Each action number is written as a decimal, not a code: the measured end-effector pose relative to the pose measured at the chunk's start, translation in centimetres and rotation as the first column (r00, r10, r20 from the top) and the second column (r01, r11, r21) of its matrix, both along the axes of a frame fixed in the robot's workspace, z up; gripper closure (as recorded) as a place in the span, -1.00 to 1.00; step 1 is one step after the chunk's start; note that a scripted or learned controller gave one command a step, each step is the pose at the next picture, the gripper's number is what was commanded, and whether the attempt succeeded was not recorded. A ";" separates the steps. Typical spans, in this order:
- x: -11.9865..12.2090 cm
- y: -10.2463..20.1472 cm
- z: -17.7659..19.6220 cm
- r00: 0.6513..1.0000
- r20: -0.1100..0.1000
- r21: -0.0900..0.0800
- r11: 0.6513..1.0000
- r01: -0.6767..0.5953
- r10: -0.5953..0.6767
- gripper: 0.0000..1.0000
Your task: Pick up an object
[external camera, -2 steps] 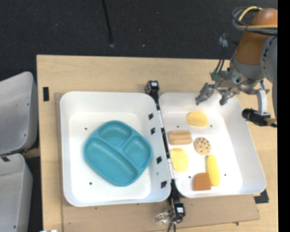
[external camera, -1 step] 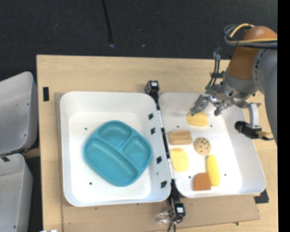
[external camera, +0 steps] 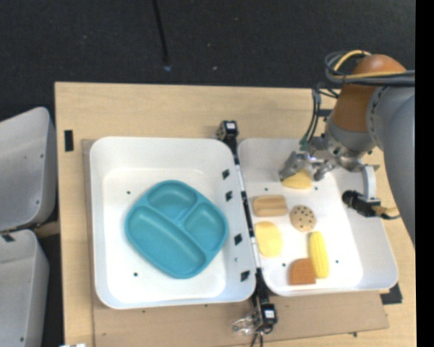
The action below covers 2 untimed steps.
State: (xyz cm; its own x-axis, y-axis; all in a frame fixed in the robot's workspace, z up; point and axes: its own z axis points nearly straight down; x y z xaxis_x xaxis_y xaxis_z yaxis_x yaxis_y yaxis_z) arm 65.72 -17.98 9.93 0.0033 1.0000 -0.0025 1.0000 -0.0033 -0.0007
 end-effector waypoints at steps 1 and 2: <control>0.2 -0.2 1.6 1.000 0.009 -0.003 1.000 0.000 0.000 1.00; -0.4 0.3 6.8 1.000 0.007 0.001 1.000 0.001 -0.001 1.00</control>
State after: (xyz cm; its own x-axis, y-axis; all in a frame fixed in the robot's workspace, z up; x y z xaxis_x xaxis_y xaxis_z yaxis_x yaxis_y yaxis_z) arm 65.31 -17.69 16.73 0.0042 1.0000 -0.0018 1.0000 -0.0042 0.0064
